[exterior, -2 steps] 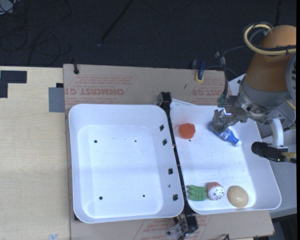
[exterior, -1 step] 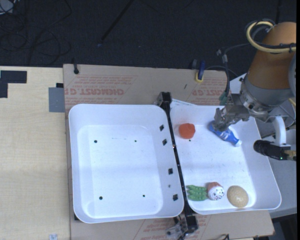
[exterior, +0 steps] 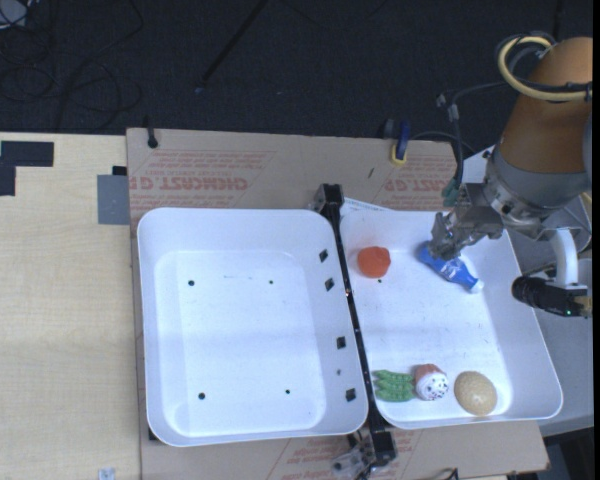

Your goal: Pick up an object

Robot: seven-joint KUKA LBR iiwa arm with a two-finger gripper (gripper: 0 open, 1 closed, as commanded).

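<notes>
**Gripper down on a blue packet in the right bin**

Nearest the camera, along the front wall of the right white plastic bin [exterior: 540,368], lie a green leafy toy [exterior: 392,385], a small white ball with red marks [exterior: 431,382] and a tan egg-shaped object [exterior: 475,392], close together in a row. Farther back, a round orange-red object [exterior: 374,261] sits near the divider. To its right lies a blue crinkled packet [exterior: 450,267], with the gripper [exterior: 448,240] touching its upper end; whether the jaws are open or closed cannot be told. The left white bin [exterior: 160,268] lies alongside.
</notes>
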